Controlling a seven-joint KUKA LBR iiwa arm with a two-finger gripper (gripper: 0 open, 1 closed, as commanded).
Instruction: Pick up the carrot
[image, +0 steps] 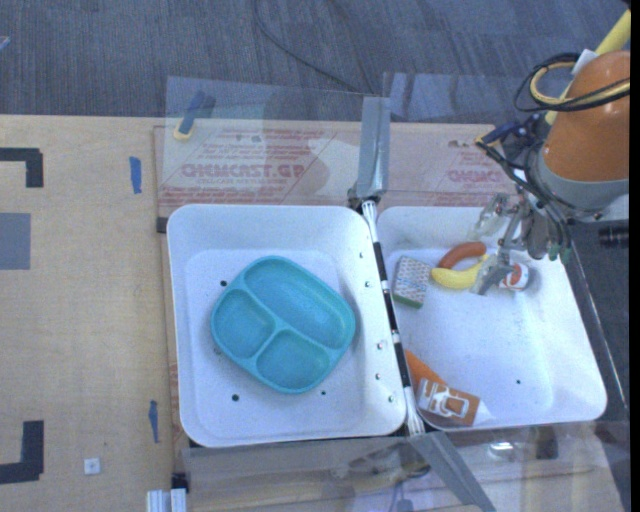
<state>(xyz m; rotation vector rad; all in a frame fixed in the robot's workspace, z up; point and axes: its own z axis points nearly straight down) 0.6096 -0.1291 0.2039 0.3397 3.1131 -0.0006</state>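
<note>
1. Two shallow white bins are seen side by side on the bench: the left bin (190, 240) and the right bin (560, 380).
2. A teal divided plate (283, 322) with three compartments is seen lying flat in the left bin.
3. The carrot (463, 255) is found in the far part of the right bin, touching a yellow banana (455, 277) just nearer.
4. A small sponge (410, 281) is seen left of the banana, by the bin's left wall.
5. An orange packet (440, 397) is seen at the near-left corner of the right bin.
6. The gripper (512, 262) is seen just right of the carrot and banana; its state cannot be told.
</note>
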